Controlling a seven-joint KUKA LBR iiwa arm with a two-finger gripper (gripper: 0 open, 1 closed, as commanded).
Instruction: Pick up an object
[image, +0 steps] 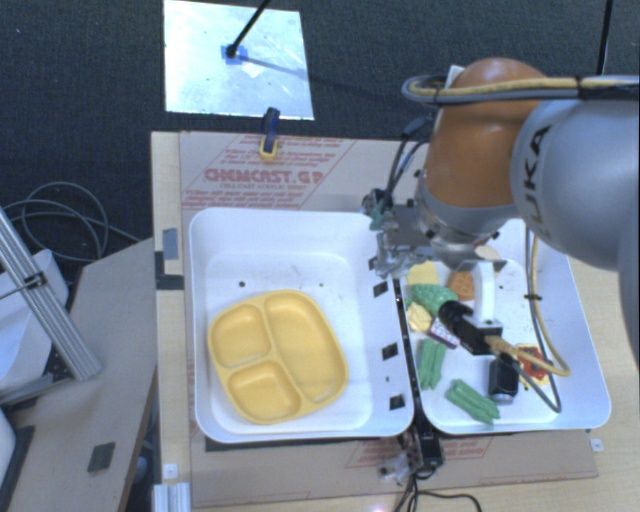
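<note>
White plastic: 2 shallow bins side by side on the counter (170, 350), w/ a red-printed cardboard sheet (265, 170) under them.

Left bin (260, 235): a yellow tray (275, 355), 3 compartments, lies flat toward the bin's 6–7 o'clock, turned a bit askew.

Right bin (585, 390): small objs clustered from centre down to the front wall.
- Ridged green piece (432, 298), left of bin centre.
- Pale yellow piece (424, 273) touching it at its 12 o'clock.
- Smaller yellow bit (418, 318) at its 7 o'clock, just beside it.
- Orange piece (462, 286) at its 2 o'clock, partly hidden.
- Long green piece (432, 362) at approx. 7 o'clock of the bin, close to the wall betw. the bins.
- Second green piece (472, 400) at approx. 6 o'clock, lying slanted near the front wall.
- Red-orange item (537, 365) toward 4 o'clock, partly covered, can't make out what it is.

Arm (570, 170), grey w/ an orange band (480, 130), comes in from 3 o'clock and covers the right bin's far half. Claw (388, 250) sits low over the shared wall, approx. 10 o'clock of the right bin, near the pale yellow piece at that piece's 10 o'clock. It's dark and seen from above: can't tell whether the claw is apart, together or clamped on anything.
</note>
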